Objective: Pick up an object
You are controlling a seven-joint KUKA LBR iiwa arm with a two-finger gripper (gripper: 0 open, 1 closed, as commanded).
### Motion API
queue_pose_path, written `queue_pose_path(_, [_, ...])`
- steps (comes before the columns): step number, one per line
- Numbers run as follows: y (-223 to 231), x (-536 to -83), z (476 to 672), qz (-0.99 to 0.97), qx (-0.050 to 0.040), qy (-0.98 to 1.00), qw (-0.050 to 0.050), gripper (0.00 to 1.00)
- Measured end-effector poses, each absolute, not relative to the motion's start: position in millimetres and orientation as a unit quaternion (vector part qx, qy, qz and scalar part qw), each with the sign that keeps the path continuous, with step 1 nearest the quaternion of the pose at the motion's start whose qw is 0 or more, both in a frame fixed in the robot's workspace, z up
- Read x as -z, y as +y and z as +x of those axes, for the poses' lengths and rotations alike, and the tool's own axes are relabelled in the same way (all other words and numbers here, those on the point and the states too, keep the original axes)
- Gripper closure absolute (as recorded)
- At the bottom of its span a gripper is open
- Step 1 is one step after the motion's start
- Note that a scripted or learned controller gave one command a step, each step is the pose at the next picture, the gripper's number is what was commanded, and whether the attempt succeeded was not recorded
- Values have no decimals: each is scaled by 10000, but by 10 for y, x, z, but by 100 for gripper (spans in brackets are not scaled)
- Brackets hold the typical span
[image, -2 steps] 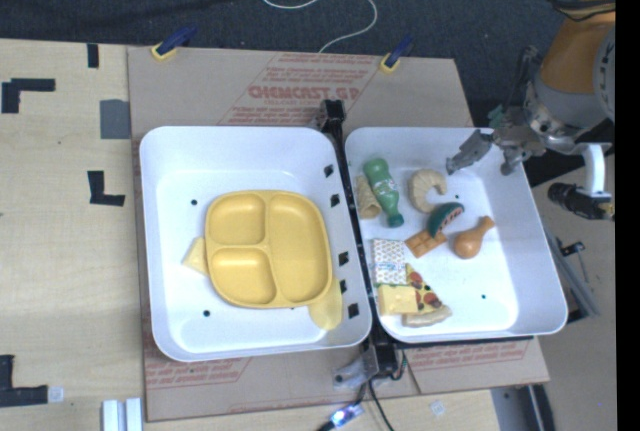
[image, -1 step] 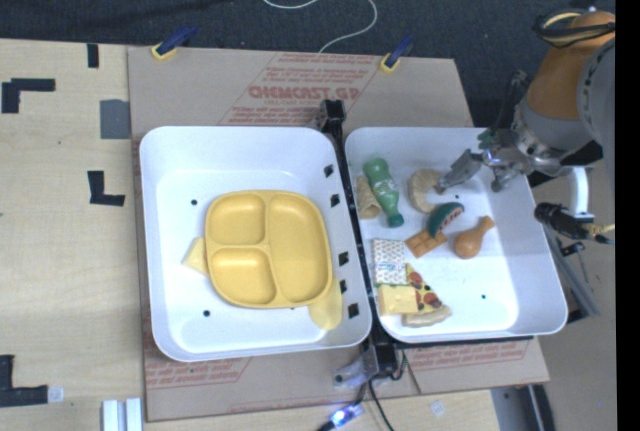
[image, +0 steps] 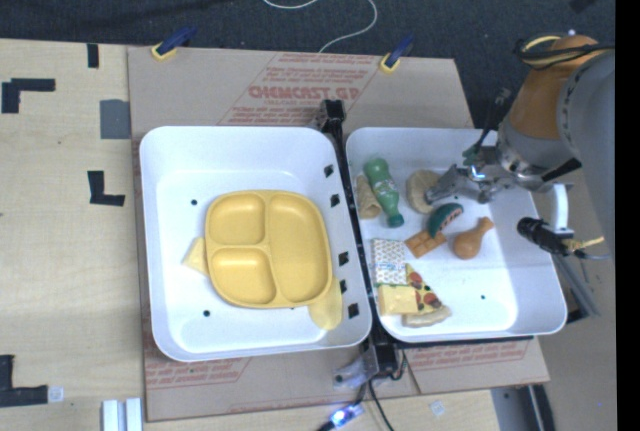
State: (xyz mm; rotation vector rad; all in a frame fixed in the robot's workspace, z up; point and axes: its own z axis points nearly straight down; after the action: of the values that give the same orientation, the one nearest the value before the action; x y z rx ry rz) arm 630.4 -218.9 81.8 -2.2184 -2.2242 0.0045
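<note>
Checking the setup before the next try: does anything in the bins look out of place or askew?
Mostly tidy. The yellow divided plate in the left bin sits on flat yellow pieces that poke out at its left edge and lower right corner.

We see claw [image: 447, 187] over right bin [image: 500, 314] near green bottle [image: 382, 187], drumstick [image: 471, 238]; yellow tray [image: 268, 247] in left bin [image: 170, 219].

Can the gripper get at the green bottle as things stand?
Probably yes. The gripper hovers in the right bin, and the green bottle lies just left of it with nothing on top; a beige piece sits between them.
</note>
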Motion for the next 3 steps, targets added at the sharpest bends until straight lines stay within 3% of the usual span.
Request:
queue_pose_path(1, [-2186,-956,6320,-7057,-5,-7085,-17,100])
queue_pose_path(3, [-2140,-2095,6212,-7064,15,-7078,-26,100])
